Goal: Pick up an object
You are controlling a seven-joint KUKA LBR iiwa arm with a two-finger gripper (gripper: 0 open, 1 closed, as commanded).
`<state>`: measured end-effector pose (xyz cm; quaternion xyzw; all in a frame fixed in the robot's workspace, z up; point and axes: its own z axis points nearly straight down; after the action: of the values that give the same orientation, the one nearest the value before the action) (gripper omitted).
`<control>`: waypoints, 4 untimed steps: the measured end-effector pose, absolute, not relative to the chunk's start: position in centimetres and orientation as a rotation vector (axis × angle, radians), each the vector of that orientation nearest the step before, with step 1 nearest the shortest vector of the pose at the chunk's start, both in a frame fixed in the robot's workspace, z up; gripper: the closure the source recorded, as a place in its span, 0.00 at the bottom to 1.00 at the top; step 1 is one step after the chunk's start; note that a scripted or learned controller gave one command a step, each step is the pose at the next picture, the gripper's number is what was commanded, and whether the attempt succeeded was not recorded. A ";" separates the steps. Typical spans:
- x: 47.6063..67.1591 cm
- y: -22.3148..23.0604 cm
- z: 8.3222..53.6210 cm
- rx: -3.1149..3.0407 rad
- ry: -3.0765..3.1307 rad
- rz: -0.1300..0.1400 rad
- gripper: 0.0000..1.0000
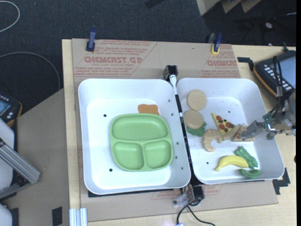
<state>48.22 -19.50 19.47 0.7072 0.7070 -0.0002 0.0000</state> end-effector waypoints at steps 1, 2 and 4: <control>52.8 -21.9 10.4 2.205 2.218 0.018 0.00; 50.0 -22.1 9.7 2.186 2.201 0.023 0.00; 48.7 -22.5 9.3 2.204 2.206 0.017 1.00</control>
<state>48.70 -22.52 9.26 0.7066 0.7075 0.0055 0.0116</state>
